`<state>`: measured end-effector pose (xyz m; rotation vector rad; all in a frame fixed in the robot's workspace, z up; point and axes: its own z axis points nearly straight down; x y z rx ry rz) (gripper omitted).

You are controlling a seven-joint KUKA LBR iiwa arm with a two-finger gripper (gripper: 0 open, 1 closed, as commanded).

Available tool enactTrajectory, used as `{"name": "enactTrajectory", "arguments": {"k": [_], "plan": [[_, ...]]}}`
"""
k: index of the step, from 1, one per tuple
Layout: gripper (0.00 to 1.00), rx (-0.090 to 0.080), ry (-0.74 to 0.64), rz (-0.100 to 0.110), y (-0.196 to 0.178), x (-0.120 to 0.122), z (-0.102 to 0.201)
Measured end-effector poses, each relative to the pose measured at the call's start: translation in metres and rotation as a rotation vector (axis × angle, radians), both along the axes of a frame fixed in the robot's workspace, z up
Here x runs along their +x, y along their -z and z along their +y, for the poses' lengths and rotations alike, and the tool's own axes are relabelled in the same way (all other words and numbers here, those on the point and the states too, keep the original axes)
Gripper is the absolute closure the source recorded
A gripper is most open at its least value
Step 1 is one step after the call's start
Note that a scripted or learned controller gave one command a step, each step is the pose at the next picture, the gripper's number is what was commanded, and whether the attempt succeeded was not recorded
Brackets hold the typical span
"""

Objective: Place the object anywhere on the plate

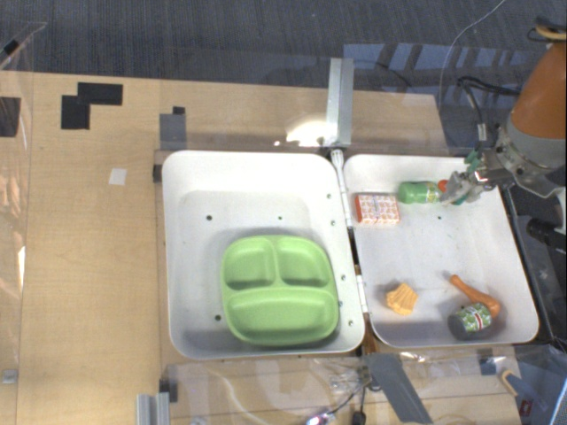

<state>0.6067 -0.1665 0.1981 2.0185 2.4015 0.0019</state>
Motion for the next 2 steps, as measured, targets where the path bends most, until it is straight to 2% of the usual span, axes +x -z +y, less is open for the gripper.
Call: {"name": "enactTrajectory", "arguments": {"k": [1, 2], "plan": [[1.0, 0.001, -0.202, 0.001, 0.008, -0.002, 0.096], [1.0, 0.001, -0.375, 0.0, 0.014, 0.032, 0.151]]}}
